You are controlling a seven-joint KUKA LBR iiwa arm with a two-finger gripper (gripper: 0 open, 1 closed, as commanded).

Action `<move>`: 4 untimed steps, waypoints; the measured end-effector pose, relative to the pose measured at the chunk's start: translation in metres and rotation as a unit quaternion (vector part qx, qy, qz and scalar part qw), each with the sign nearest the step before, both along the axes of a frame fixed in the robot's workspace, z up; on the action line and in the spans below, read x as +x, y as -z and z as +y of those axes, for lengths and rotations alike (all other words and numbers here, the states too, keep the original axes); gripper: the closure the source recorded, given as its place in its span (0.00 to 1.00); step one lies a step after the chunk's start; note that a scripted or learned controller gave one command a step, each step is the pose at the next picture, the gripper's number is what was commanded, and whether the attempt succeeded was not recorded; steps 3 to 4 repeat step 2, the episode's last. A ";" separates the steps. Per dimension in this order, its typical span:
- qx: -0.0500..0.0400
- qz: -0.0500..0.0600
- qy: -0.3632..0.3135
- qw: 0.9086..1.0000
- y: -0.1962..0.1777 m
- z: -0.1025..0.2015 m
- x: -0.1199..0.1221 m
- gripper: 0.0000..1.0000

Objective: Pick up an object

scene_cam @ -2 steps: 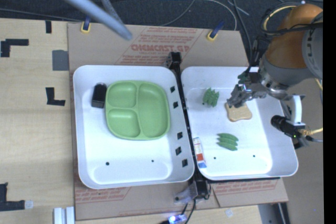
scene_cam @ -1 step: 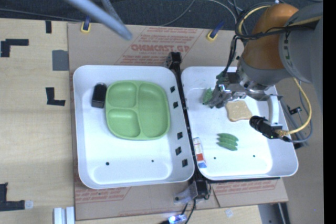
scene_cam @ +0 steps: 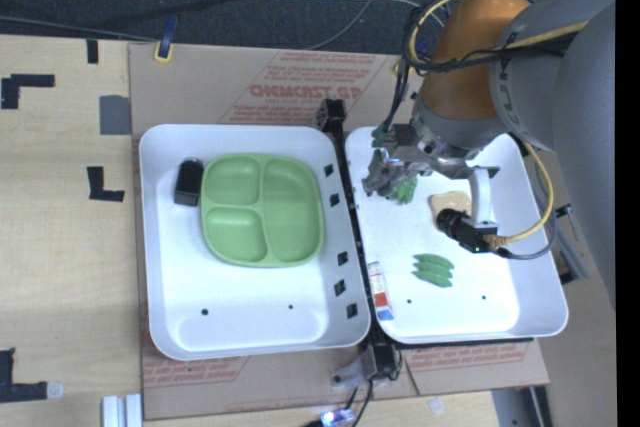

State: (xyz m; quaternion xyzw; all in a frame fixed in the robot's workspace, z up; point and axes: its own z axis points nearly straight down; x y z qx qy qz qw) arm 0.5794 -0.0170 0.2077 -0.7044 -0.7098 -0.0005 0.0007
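Over right bin (scene_cam: 520,315), claw (scene_cam: 392,177) low near divider, grip state unclear. Small green item (scene_cam: 405,189) just beside claw; green pea pod (scene_cam: 433,268) nearer bin's front. Best: center over item, descend straight, then close.

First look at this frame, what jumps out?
The grey arm with its orange band reaches in from the right, its hand low over the upper left of the right white bin, beside something small and green. The pale green divided plastic plate sits in the left white bin, with a small black block at its left edge.
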 end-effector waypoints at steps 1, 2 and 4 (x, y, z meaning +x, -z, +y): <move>0.000 0.000 0.000 1.000 -0.014 0.061 -0.002 1.00; 0.000 0.000 0.000 1.000 -0.017 0.116 0.009 1.00; 0.000 0.000 0.000 1.000 -0.017 0.116 0.009 1.00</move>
